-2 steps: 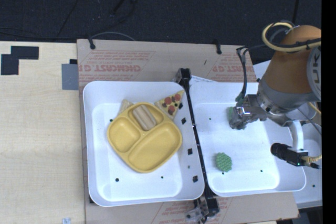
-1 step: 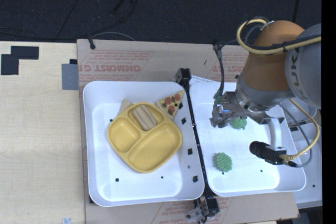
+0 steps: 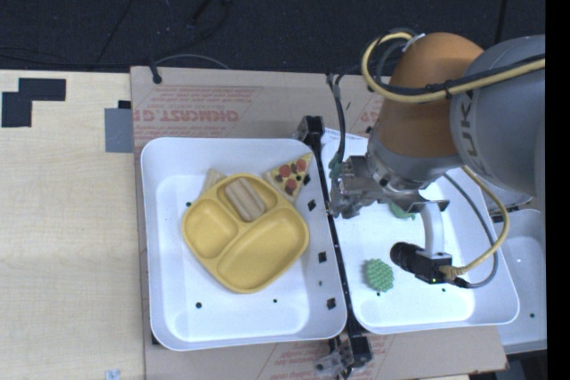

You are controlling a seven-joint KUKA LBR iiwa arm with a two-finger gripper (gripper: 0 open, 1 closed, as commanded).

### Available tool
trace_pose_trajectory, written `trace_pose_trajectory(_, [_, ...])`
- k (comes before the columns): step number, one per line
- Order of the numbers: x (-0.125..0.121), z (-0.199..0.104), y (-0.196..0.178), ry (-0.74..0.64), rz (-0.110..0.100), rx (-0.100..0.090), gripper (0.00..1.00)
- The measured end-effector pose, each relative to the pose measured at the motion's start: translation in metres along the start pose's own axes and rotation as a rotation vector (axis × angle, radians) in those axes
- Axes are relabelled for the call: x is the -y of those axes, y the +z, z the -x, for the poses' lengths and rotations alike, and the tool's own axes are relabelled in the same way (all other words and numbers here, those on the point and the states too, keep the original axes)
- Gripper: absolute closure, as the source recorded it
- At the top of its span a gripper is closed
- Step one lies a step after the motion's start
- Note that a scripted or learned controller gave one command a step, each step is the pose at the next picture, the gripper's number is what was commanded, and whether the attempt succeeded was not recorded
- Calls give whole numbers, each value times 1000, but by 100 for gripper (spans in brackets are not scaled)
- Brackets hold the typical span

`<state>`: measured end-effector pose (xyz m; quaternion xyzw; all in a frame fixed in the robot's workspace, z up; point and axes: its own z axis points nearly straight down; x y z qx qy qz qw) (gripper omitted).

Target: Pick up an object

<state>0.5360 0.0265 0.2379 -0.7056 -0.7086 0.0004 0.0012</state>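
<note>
My pick would be the green knobbly piece (image 3: 378, 274), and I judge it easy to handle. It is small and light, likely a plastic or rubbery toy food, stiff enough to take a squeeze unharmed, and its bumpy skin should give the jaws some bite rather than slip. I would come straight down and close across its narrow width at the middle, since it lies free with bare bin floor on every side. It is an oval lump, bright green and covered in small round bumps, a bit like a berry or a floret; I cannot make out more than that. It lies in the right bin (image 3: 499, 303), in the near left part, close to the wall shared with the left bin (image 3: 169, 191) but not touching it. The gripper (image 3: 349, 196) hangs farther back, just beside that shared wall and apart from the piece. I cannot tell whether the jaws are open or closed. A second green thing (image 3: 405, 211) peeks out beneath the wrist, mostly hidden. In the left bin a yellow plate (image 3: 267, 258) carries a tan ridged piece (image 3: 243, 198) in its far compartment, with a pizza slice (image 3: 292, 173) just past its far right rim. The plate looks too broad and slick to grip.
</note>
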Motion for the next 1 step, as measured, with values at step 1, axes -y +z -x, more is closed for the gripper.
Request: trace_pose_trajectory(1, [-4, -54, -6, 0, 0, 1, 100])
